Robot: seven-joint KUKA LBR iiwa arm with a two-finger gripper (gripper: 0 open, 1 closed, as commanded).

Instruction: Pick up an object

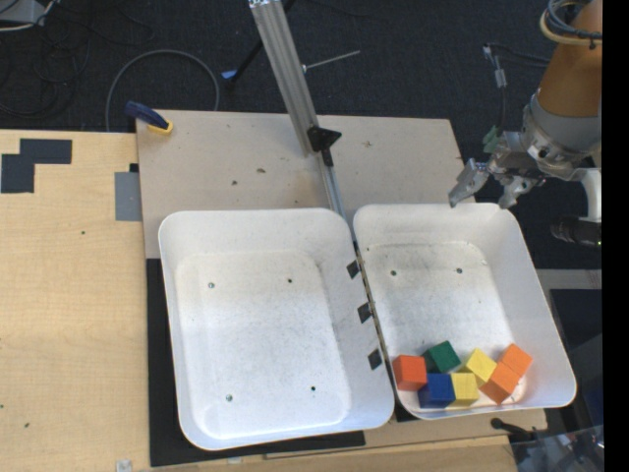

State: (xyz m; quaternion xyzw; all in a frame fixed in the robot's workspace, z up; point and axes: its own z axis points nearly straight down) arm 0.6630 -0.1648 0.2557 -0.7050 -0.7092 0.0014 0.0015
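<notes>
Several small coloured blocks huddle in the near right corner of the right bin (447,264): a red block (410,371), a green block (443,355), a blue block (436,389), two yellow blocks (481,365) and an orange block (506,371). My gripper (486,191) hangs over the right bin's far edge, well away from the blocks. Its two fingers are spread apart with nothing between them.
The left bin (260,323) sits beside the right one, with black clips (365,312) along the seam between them. A slanted aluminium rail (290,67) rises behind the bins. A blue and yellow clamp (149,117) lies at the bench's far left corner.
</notes>
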